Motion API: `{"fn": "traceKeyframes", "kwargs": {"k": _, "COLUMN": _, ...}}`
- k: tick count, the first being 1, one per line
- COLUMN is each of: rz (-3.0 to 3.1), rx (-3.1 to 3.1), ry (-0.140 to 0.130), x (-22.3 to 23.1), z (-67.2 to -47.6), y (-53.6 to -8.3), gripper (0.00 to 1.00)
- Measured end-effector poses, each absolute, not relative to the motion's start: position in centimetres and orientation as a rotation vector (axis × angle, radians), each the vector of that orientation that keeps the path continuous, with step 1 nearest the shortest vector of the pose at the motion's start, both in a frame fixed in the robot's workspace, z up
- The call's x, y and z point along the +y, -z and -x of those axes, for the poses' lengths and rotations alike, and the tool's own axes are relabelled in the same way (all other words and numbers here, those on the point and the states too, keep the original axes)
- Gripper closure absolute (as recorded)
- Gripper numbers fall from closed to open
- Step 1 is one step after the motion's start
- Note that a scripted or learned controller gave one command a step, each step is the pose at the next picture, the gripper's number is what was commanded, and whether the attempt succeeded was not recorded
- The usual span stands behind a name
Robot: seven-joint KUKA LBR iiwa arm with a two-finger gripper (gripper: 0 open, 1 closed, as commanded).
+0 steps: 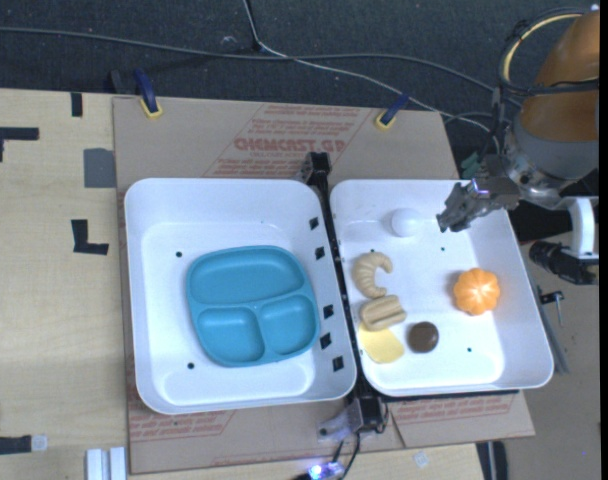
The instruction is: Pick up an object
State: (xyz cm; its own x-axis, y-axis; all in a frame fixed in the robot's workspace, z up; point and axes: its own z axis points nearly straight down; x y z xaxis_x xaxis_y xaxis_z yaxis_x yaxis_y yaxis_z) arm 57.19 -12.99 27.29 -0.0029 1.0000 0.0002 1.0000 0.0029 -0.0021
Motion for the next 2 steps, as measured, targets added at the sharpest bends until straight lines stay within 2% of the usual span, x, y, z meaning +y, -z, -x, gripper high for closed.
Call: {"fn": "traceKeyframes", "kwargs": {"k": 2, "rz": 2.215, "rx": -2.225, "ry": -0.002, "x": -3.2, "z": -55.0, "y": -25.3, "gripper": 1.0}}
